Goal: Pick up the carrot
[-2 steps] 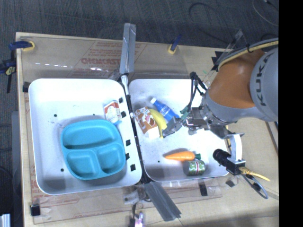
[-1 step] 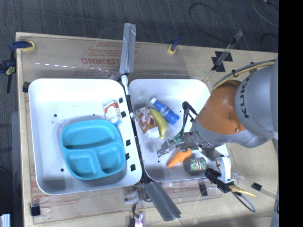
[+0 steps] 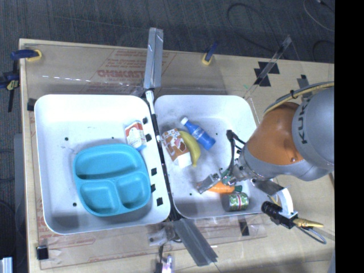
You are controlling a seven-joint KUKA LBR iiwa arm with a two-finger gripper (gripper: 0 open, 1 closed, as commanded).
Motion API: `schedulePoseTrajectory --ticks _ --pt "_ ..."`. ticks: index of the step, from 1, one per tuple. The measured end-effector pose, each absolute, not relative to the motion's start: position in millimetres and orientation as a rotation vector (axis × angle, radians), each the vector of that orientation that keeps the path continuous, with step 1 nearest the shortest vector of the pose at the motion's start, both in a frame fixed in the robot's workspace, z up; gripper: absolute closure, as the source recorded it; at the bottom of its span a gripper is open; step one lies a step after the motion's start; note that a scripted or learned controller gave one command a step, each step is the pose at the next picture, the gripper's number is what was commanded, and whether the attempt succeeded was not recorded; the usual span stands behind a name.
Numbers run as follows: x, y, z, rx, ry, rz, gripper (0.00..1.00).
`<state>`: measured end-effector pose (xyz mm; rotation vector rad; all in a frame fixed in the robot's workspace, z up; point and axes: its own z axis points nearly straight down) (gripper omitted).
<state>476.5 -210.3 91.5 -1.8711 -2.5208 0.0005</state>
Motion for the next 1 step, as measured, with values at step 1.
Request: schedulePoseTrajectory --ticks 1 --pt "479.7 -210.5 103.5 -1.866 -2.533 -0.003 1.00"
